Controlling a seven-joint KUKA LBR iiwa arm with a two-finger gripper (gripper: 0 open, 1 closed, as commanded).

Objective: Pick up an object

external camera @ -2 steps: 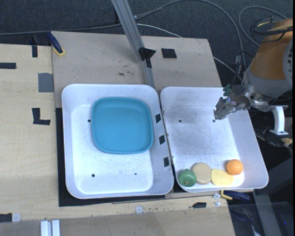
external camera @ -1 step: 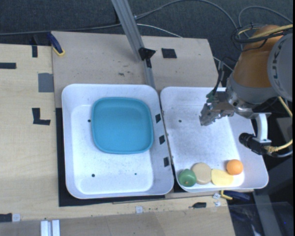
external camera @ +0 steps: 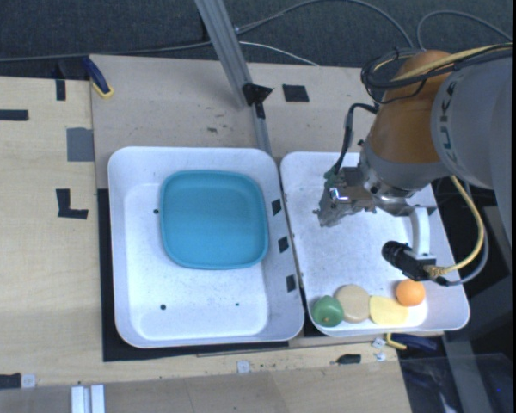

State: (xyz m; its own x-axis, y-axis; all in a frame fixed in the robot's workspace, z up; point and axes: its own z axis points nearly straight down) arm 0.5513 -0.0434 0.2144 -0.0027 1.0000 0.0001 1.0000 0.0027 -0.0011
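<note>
The arm (external camera: 430, 119) hangs over the right bin (external camera: 361, 256), its gripper (external camera: 331, 206) above bare floor near the bin's upper left; whether it is clenched or released I cannot tell, and nothing shows in it. So this looks like the approach, no grasp yet. Left bin (external camera: 138, 308) carries a blue square plate (external camera: 213, 218), well clear. The targets crowd the right bin's near edge: yellow piece (external camera: 387, 311), beige round piece (external camera: 354, 302), green ball (external camera: 328, 310), orange ball (external camera: 409, 292). Next call: travel toward that row and descend. They touch, so isolating one could be tricky.
</note>
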